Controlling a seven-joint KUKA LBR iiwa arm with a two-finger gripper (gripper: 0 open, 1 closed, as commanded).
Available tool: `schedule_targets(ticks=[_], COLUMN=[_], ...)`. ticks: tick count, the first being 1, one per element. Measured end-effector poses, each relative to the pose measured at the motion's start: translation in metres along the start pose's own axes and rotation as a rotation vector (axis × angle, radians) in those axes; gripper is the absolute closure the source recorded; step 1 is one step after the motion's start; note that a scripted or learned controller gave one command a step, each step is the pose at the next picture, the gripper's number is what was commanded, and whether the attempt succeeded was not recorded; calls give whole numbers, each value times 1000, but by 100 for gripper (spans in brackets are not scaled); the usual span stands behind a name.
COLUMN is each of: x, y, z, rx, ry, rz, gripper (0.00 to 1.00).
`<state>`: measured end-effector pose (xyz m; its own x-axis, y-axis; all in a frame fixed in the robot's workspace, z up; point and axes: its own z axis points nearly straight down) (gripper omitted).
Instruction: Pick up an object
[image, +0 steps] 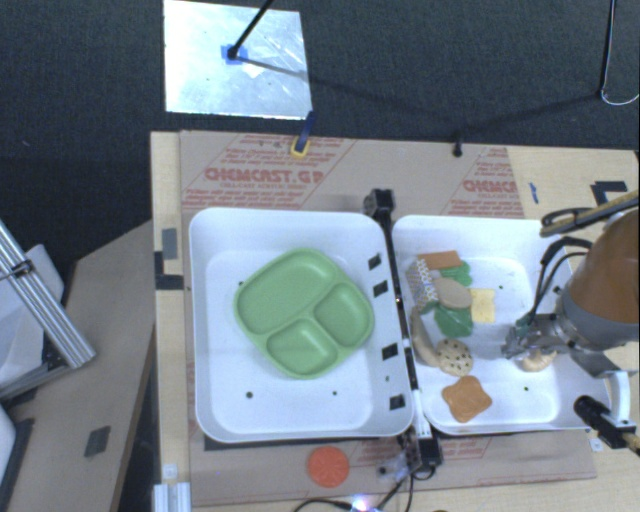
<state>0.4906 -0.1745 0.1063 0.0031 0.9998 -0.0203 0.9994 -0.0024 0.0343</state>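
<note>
Arm low over the right bin, beside a pale object at its right side

The gripper (527, 345) sits down inside the right bin (500, 410), at that bin's right half, with the grey-and-orange arm (603, 285) reaching in from the right. A small pale object (537, 361) lies just under and beside the gripper tip, touching or nearly so; whether it sits between the claw's tips cannot be told, nor whether the claw is apart or together, since the wrist hides it.

The other toy foods cluster along the bin's left side: a tan piece (455, 294), a green piece (454, 320), a yellow square (483, 306), a speckled cookie (455, 355) and an orange toast-like piece (467, 397). Lying well apart from that cluster, the pale object looks like the likeliest target, with room around it for a descent.

The left bin (225, 400) holds a green divided plate (305, 312)
</note>
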Motion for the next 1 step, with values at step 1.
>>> schedule_targets(ticks=[1], x=[4], y=[1], z=[-62], rx=[27], ry=[18], rz=[-7], gripper=[100])
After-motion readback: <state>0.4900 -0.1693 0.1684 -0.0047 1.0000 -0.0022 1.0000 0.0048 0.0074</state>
